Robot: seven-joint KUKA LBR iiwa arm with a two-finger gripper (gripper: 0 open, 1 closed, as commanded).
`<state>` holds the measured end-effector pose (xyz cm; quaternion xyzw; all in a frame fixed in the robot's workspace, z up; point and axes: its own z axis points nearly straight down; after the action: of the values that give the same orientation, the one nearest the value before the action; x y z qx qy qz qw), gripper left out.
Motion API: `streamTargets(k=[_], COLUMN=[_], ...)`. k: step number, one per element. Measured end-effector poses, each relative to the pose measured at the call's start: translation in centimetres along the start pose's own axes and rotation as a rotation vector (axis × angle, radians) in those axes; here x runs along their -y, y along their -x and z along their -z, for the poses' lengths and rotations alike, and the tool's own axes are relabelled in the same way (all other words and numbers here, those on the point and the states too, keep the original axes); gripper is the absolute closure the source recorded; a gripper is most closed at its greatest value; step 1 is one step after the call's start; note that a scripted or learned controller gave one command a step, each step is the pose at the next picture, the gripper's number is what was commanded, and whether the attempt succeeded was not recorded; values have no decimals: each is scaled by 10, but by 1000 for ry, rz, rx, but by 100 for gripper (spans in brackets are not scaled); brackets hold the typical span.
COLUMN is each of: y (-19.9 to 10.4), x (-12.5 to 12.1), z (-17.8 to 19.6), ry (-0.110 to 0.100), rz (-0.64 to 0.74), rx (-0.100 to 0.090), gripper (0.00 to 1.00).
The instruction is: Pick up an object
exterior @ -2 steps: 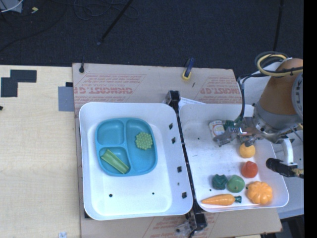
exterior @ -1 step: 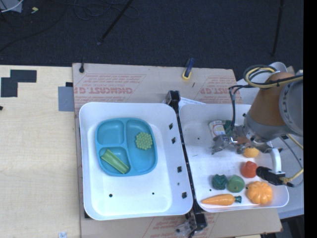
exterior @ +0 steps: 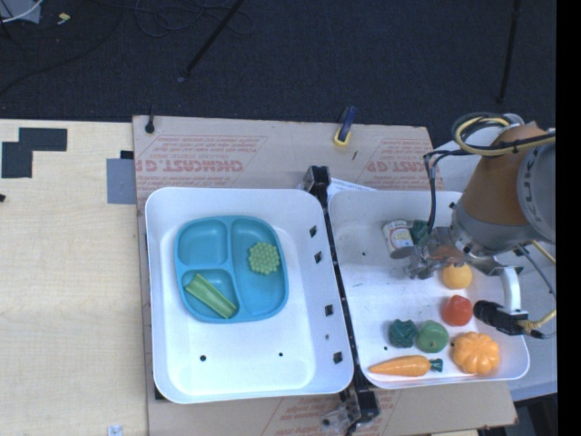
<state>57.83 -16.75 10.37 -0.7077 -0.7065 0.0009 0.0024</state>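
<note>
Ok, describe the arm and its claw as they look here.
The arm is grey with a broad orange band above the wrist. Black and yellow cables loop over the top of it. The claw is small, dark grey metal, too blurred for finer detail.

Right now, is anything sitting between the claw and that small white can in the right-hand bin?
Nothing visible does. The claw hangs just beside the small white can, which lies near the back of the right white bin. The yellow lemon-like toy sits on the claw's other side, away from the can.
</note>
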Motion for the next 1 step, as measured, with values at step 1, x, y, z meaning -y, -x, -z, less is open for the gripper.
streamTargets(k=[1], y=[5], x=[-1], z=[63], ry=[7], rz=[1], rx=[3], gripper=[100])
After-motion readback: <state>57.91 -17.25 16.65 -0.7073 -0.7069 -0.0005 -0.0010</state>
